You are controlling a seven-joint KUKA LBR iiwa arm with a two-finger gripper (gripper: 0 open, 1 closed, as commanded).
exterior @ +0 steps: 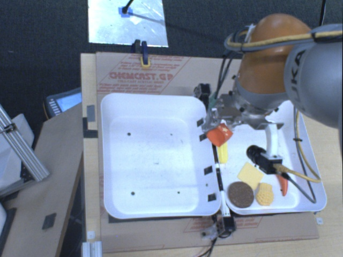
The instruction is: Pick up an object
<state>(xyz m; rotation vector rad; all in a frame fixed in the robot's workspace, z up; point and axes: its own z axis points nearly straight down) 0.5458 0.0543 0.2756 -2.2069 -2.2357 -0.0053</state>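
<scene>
Nearest the camera, a brown disc [241,194] was seen at the near edge of the right bin [278,210]. A corn piece [264,193] lay just beside it, a pale slab [250,174] just behind it, and a red stick [283,185] further to the right. A yellow piece [222,154] lay along that bin's left wall. The orange piece [220,135], taken to be the object aimed at, was found directly under the gripper [217,121]. It sat at the same wall, just beyond the yellow piece and close to where the rims of the right bin and the left bin [155,159] meet.

Several failures were judged possible. The orange piece might only be touched rather than gripped, so that it would be left behind or dropped if the arm were raised. Its place against the wall was thought awkward: the gripper could be fouled on the rim. The piece could also be pushed over the rim into the left bin. The yellow piece, being so near, might be knocked as well.

Whether the gripper was open or closed could not be told, since its tip was masked by the wrist above and the orange piece below. The gripper appeared to meet the top of the orange piece, but a hold on it could not be confirmed.
</scene>
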